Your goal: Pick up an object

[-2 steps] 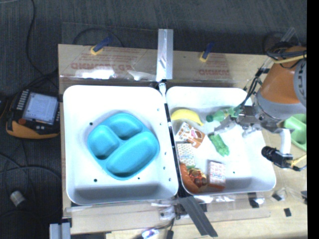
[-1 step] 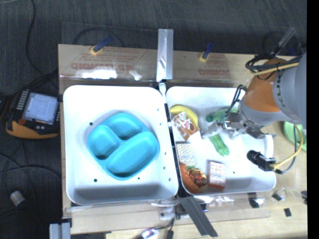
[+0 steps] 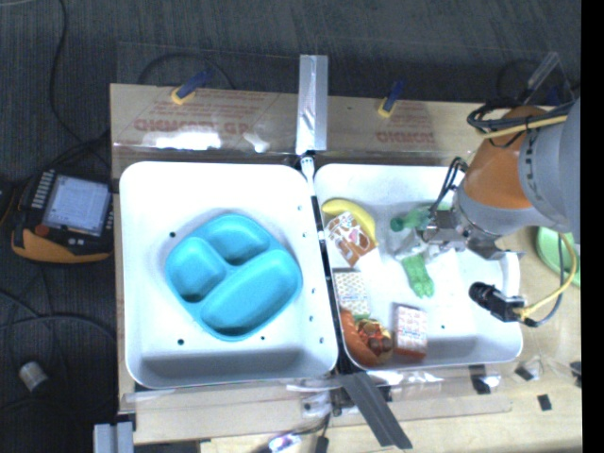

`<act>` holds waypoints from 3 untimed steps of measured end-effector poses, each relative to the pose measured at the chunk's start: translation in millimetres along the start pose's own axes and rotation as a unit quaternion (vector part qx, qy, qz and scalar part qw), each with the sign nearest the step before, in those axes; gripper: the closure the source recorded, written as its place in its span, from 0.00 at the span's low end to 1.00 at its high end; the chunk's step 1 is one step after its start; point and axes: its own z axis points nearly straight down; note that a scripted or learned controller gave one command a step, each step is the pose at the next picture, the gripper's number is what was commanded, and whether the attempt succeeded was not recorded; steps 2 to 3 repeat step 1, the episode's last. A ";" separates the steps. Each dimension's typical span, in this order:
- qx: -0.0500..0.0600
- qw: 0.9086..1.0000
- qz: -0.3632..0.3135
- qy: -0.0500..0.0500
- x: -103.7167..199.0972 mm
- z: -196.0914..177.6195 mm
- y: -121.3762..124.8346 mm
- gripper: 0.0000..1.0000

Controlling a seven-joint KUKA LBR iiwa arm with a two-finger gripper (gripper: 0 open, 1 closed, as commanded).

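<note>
Lower frame to upper: cluttered right bin (image 3: 472,347), end effector (image 3: 422,243) reaching in from the right.

Small patterned box (image 3: 410,332) and red packet (image 3: 366,338) lie lowest in that bin, a checkered packet (image 3: 352,291) above them, then a green object (image 3: 417,274) just under the end effector, whose opening I cannot tell. A banana (image 3: 351,212) sits higher, by the divider. The blue tray (image 3: 233,274) fills the left bin (image 3: 151,347). Judging by position, the green object is the target: descend centred on it, clear of neighbours, before closing.
</note>
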 end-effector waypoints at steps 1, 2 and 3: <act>0.008 1.000 -0.004 0.001 105.2 -84.0 -1.2 1.00; 0.008 1.000 -0.004 0.001 105.2 -84.0 -1.2 1.00; 0.008 1.000 -0.004 0.001 105.2 -84.0 -1.2 1.00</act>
